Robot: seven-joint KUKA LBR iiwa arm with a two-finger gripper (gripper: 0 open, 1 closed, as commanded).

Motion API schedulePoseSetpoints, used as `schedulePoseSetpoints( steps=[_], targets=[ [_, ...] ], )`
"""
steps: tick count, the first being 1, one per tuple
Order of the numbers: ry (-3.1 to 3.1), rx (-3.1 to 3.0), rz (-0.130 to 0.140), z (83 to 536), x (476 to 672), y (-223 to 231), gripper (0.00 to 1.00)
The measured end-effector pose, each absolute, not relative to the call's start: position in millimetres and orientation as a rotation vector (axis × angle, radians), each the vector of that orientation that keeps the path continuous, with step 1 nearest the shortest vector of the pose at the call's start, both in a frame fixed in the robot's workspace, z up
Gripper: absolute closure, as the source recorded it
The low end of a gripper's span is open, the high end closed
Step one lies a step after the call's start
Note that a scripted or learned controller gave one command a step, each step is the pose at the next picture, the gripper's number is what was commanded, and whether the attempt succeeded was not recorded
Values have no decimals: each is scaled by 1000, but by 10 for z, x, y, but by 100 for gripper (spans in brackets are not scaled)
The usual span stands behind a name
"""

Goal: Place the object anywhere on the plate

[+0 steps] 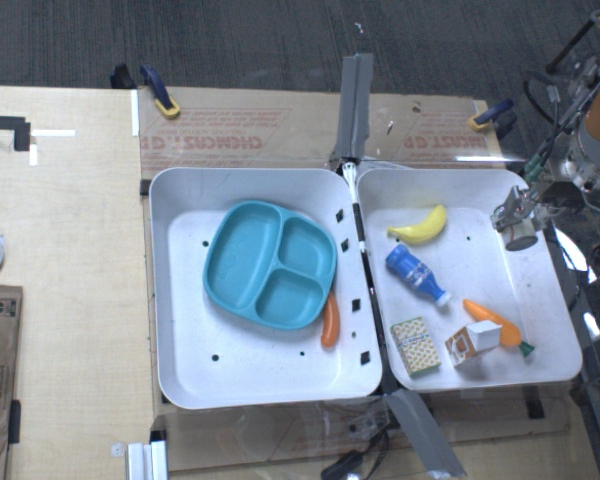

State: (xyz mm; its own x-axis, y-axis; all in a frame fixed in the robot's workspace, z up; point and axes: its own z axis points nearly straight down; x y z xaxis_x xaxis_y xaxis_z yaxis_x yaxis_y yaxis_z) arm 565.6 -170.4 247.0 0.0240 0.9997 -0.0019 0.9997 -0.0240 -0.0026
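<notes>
The cracker box [415,346] lies ungrasped, so picking is pending; the gripper [520,228], state indeterminable, must descend, grasp, then reach the plate [245,258].

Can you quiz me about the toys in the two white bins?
1. Fill in: the blue plate has ___ compartments.
2. True or false: the banana lies in the right bin.
3. Which toy lies in the left bin, beside the plate? A) blue bottle B) orange sausage C) carrot

Key: 1 three; 2 true; 3 B.
</notes>
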Motion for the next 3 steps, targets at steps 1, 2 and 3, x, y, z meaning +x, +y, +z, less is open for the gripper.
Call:
schedulePoseSetpoints(
  steps=[1, 2, 3],
  targets=[
    [-2202, -2239, 4, 2346, 5665, -738, 100],
    [-2314, -2121, 6, 1985, 5808, -180, 100],
    [-2388, -2041, 3, 2444, 5601, -293, 100]
  ],
)
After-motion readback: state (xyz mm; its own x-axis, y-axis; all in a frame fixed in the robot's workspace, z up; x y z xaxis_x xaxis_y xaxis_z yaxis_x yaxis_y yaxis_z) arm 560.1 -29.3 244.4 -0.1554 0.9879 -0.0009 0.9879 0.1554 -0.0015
